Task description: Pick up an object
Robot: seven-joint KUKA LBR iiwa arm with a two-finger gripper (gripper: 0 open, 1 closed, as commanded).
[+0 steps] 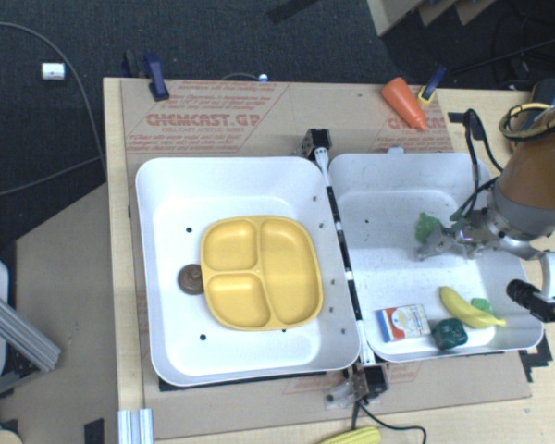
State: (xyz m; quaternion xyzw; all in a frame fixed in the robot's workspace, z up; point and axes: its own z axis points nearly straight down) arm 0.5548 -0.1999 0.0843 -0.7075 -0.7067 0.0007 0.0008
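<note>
Tool: our tool (428,248) is low in the right bin (388,178), beside a green object (430,226).
Grip: we cannot tell.
Progress: we judge nothing lifted yet.

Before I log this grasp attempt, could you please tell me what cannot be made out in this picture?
- Gripper: too small and blurred to tell open from shut, or whether it touches the green object.
- Brown disc: partly hidden under the yellow tray.
- Box: print too small to read.
- Arm: cut off by the right edge.
</note>
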